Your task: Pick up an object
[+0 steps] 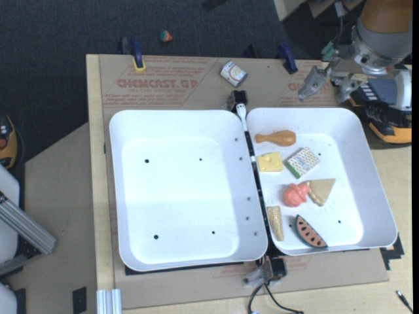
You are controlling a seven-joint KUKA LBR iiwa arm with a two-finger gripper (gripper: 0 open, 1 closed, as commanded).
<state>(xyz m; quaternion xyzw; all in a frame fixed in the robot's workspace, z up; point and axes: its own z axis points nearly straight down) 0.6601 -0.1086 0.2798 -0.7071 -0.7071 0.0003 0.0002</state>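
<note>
The right bin (pixel 366 149) holds several toy foods. A brown drumstick (pixel 275 137) lies at its back, with a yellow cheese block (pixel 269 163) and a green-and-white patterned block (pixel 302 161) just in front of it. Further forward are a red-pink berry (pixel 296 193), a tan wedge (pixel 322 190), a pale corn-like stick (pixel 275 222) and a watermelon slice (pixel 309 233). My gripper (pixel 327 86) hangs above the bench behind the right bin's back edge, open, with nothing between its fingers.
The left bin (pixel 124 175) sits beside the right one, and a black bar joins them along the middle. A small white box (pixel 233 73) lies on the board behind the bins. Blue clamps (pixel 285 56) grip the board's back edge.
</note>
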